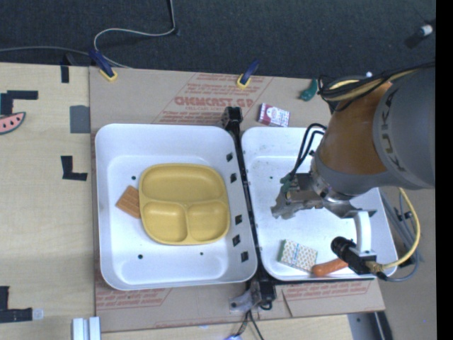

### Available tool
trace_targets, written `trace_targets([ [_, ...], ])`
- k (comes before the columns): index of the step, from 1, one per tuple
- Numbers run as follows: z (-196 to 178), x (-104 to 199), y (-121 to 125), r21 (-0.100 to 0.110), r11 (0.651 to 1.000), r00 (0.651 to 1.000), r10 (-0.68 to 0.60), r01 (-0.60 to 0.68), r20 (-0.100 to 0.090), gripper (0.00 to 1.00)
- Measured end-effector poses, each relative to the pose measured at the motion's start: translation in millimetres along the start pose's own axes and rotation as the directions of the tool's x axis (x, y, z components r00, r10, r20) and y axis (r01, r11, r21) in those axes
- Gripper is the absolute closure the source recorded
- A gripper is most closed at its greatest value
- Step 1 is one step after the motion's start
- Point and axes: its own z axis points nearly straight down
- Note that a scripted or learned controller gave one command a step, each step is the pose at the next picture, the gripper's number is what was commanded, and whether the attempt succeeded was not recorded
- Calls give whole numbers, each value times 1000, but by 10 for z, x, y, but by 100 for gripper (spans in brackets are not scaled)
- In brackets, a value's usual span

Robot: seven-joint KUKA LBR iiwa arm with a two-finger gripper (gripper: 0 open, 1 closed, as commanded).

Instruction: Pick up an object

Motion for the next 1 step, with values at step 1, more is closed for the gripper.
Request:
trace_targets([
  [1,-93,7,5,1,1000,1000,-1,1,-1,100],
])
